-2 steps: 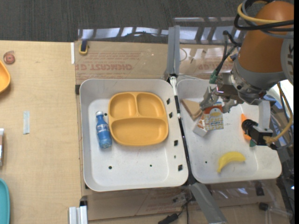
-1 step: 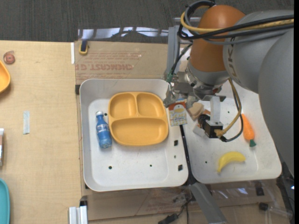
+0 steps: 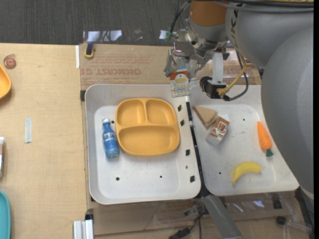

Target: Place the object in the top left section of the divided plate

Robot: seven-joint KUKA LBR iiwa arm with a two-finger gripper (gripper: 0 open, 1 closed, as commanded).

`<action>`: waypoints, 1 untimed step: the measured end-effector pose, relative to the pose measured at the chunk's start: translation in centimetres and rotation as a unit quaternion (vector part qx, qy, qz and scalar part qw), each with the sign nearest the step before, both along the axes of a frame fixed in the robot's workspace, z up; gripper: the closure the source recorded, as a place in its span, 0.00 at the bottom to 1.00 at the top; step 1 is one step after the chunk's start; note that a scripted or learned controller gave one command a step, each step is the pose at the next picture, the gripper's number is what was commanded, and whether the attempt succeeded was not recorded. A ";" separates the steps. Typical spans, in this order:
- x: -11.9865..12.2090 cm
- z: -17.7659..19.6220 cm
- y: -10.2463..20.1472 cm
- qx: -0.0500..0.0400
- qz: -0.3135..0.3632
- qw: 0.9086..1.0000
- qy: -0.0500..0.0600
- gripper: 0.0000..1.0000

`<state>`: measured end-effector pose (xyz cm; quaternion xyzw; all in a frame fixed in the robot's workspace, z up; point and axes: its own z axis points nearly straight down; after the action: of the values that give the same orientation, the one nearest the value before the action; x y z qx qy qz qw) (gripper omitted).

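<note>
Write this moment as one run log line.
gripper: shut on small carton | position: above bins' far edge | divided plate: top left section unfilled

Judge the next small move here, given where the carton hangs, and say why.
Probably carry the small carton leftward and a little toward the camera. It hangs between the fingers of the gripper above the bins' far edge, right of the yellow divided plate, whose top left section lies bare.

Light: bright, even, from overhead
Shadows: soft, faint beside the yellow plate
Glare: mild on white bins
Focus: sharp centre, near arm blurred
</note>
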<state>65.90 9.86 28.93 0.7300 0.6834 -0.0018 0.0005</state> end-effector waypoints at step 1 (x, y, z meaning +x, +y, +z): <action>0.0 -1.3 6.4 0.000 -0.015 1.000 0.000 1.00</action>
<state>65.89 16.28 27.65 0.7400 0.6726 -0.0021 0.0005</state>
